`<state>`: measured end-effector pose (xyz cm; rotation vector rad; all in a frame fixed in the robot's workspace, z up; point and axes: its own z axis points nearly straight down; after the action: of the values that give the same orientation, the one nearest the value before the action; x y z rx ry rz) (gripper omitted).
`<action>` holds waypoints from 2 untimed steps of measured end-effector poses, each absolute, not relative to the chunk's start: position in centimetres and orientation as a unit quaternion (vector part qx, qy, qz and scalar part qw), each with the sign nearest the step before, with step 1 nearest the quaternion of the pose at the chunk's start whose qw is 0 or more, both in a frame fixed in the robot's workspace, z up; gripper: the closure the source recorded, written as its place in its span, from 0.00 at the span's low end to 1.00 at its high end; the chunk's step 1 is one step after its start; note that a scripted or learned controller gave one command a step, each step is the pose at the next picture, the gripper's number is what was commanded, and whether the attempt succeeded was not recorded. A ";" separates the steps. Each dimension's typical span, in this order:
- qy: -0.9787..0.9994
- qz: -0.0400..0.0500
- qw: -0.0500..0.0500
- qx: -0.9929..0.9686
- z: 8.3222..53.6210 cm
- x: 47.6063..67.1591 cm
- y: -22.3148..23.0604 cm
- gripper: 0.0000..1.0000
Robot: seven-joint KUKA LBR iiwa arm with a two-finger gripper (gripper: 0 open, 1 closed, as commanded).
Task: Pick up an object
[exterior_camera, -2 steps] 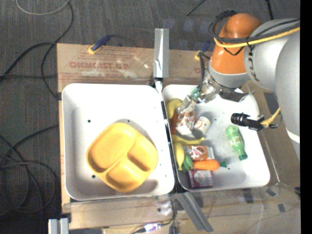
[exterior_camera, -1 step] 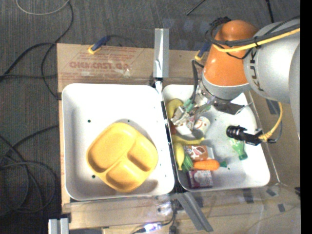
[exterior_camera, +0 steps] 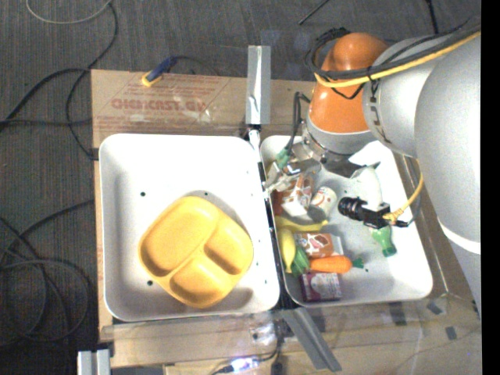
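Pick-up stage, with no completed grasp visible. The grey arm with its orange band (exterior_camera: 349, 69) reaches over the far part of the right shallow white bin (exterior_camera: 414, 281). Its end effector (exterior_camera: 293, 169) sits low at the bin's far left corner, just above a crumpled brown-and-white packet (exterior_camera: 295, 199) and beside a small white cup (exterior_camera: 325, 201). Nothing appears lifted, so closing on an object and raising it seem to remain. The wrist covers the end effector, so its opening and any hold cannot be told. Nearer lie a yellow banana (exterior_camera: 287, 246), a red-and-white carton (exterior_camera: 318, 244), an orange carrot (exterior_camera: 330, 265) and a purple packet (exterior_camera: 320, 287), overlapping and hard to separate. The left shallow white bin (exterior_camera: 117, 156) holds a yellow three-compartment plastic plate (exterior_camera: 197, 248). The arm hides the right bin's far right corner.
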<state>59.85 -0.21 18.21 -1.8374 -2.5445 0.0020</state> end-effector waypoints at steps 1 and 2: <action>-0.826 0.001 0.002 -0.563 23.1 51.4 3.8 1.00; -0.897 0.001 0.002 -0.442 20.6 51.5 10.2 1.00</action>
<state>51.52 10.20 20.64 -1.3861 -2.8143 0.0038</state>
